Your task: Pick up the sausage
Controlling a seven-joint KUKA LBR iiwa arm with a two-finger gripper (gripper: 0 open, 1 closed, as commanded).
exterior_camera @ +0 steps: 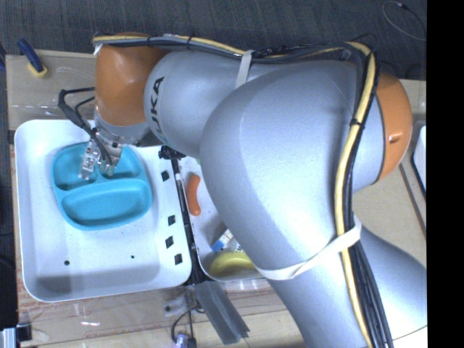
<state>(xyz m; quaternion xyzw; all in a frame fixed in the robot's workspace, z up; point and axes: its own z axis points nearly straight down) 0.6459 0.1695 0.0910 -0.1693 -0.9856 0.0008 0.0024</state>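
My gripper (98,162) hangs over the left bin (43,267), right above the upper compartment of the blue divided dish (105,198), and I cannot tell how it is set. Nothing shows in its grasp from here. The sausage (193,194), orange and slim, lies in the right bin (210,216) just past the shared rim, at about three o'clock from my gripper, well apart from it. At roughly five o'clock a yellow object (230,263) peeks out from under my arm. The bins sit on a pale wooden bench (29,85); at eleven o'clock a blue-and-yellow tool (31,56) rests at its edge. Beyond, at twelve o'clock, dark carpeted floor (217,6).
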